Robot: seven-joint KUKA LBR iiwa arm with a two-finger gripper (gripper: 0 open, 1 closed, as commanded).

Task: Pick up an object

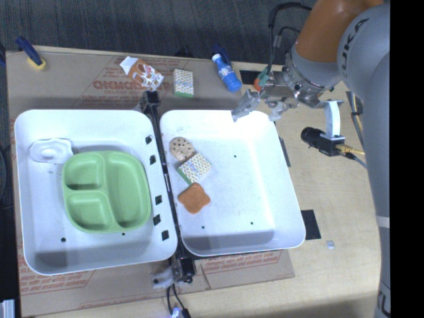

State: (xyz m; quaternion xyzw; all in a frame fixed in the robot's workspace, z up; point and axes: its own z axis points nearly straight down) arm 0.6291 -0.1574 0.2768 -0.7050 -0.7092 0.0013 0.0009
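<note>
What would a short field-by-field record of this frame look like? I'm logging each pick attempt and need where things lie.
left bin: holds a green divided plate and a clear lid-like piece
right bin: round cookie, patterned square packet, orange-brown square piece, all near its left wall
tool: over the right bin's top right corner, nothing seen between its fingers
behind the bins: blue bottle, small patterned box, snack wrapper

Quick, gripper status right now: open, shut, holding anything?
Gripper: fingers spread open, nothing between them, hovering over the far right corner of the right bin.
</note>
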